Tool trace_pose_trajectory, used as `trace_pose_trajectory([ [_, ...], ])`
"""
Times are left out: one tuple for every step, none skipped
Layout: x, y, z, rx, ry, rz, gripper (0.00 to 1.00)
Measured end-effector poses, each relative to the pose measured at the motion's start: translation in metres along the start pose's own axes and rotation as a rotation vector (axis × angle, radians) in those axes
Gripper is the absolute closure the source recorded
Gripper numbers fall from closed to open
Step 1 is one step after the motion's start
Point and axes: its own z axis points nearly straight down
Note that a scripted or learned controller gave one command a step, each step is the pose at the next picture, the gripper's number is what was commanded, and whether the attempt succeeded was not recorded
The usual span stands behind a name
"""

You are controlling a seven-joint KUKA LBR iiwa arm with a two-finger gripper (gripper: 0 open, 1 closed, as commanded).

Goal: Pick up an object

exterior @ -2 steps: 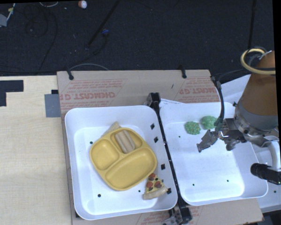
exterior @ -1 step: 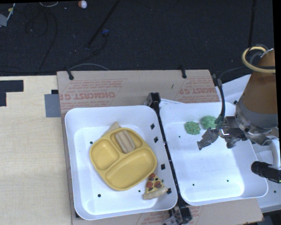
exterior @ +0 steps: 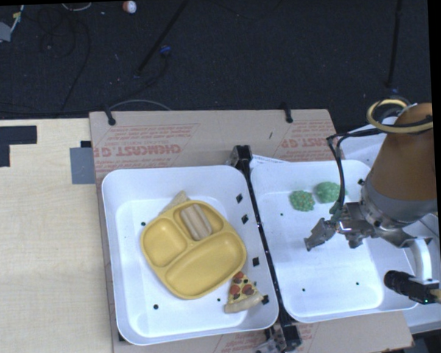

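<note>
Two green lumps (exterior: 314,196) lie side by side, their row running left to right, right of frame centre. The pincer (exterior: 317,235), just below them, hangs released, grasping nothing.

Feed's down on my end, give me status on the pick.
Gripper over right bin, nothing held. Two green pieces just beyond it. Path clear.

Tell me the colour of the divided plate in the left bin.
Yellow. The plate shows plainly in the camera view, with a tan hot dog in one compartment.
</note>
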Motion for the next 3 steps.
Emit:
trace_pose_trajectory([
  [0.002, -0.001, 0.065, 0.001, 0.001, -0.001, 0.00],
  [0.008, 0.007, 0.117, -0.001, 0.001, -0.001, 0.00],
  [0.006, 0.007, 0.104, -0.003, 0.000, 0.005, 1.00],
])
